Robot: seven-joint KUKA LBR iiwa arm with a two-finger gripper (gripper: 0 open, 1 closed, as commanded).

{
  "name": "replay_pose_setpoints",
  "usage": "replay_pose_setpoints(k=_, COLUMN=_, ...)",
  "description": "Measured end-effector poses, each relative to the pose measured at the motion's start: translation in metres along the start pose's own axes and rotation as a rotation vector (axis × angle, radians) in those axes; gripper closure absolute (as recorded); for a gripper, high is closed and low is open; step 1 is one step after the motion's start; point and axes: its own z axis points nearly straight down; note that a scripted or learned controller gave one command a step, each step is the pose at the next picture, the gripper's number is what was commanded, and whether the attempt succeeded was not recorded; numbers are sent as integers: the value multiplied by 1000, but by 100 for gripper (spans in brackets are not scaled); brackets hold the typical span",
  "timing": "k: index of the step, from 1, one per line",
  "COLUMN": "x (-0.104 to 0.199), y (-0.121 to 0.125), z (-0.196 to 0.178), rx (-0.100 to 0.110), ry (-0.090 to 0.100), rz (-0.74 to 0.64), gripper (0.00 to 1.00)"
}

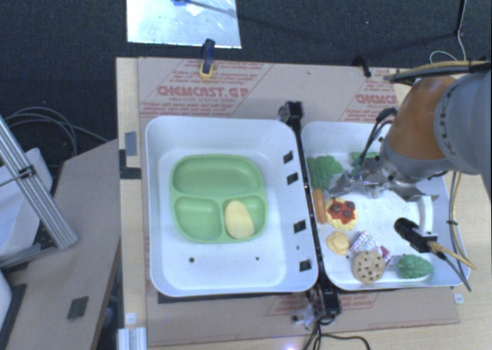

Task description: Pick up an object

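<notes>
My gripper (347, 181) is low in the right bin (361, 135), in its upper left part. It hangs just right of a green leafy toy (325, 169) and just above a red and yellow pizza piece (341, 212). An orange carrot (318, 204) lies along the bin's left wall. Further toward the front are a yellow piece (337, 243), a wrapped sweet (364, 242), a chocolate-chip cookie (369, 265) and a green broccoli-like toy (414, 266). I see nothing held in the gripper.
The left bin (192, 271) holds a green divided plate (217, 175) with a yellow oval piece (239, 219) in its lower right compartment. The grey and orange arm (430, 121) covers the right bin's upper right part. A small green bit (357, 158) peeks out behind the gripper.
</notes>
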Motion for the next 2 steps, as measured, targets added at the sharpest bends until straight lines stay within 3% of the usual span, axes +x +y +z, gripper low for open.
replay_pose_setpoints(k=1, x=-3, y=-19, z=2, rx=6, ry=1, rz=0, gripper=0)
replay_pose_setpoints(k=2, x=16, y=-90, z=3, rx=12, ry=3, rz=0, gripper=0)
